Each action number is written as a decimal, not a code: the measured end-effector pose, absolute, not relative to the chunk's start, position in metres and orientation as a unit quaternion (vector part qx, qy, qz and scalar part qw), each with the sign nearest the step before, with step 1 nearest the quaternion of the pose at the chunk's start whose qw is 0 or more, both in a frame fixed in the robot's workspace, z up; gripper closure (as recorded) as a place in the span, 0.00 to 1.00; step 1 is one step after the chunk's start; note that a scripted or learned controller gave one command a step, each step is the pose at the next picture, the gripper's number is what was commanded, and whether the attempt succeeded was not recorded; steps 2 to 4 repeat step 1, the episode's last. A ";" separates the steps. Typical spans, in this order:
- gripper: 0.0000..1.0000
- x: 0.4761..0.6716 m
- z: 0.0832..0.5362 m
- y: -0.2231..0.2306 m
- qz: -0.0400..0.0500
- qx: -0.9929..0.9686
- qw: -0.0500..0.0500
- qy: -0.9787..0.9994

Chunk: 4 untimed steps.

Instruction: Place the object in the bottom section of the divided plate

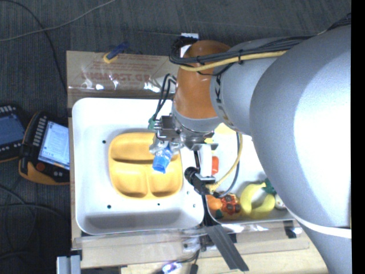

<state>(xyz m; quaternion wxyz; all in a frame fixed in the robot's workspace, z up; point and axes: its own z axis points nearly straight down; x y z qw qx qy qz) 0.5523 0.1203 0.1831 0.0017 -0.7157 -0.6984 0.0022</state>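
Dark grey carpet (85,21) — trailing cables (34,16)

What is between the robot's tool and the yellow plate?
A small blue object sits just under the tool, over the yellow divided plate. In the camera view, nothing else lies between them.

The divided plate (140,170) is yellow, rounded and split into three compartments: one wide section along the upper side and two smaller ones below, parted by raised ridges. It lies flat in the left white bin (91,153), roughly in the middle. The object, a small blue bottle (162,161) with a clear upper part, sits tilted over the plate's right side, near where the ridges meet, just beneath the gripper (165,147). Whether it rests on the plate or hangs above it cannot be told.
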 end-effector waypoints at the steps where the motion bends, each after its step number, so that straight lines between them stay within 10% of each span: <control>1: 0.00 0.552 0.183 0.120 0.002 -0.716 0.002 -0.698; 4: 0.00 0.552 0.183 0.120 0.002 -0.716 0.002 -0.698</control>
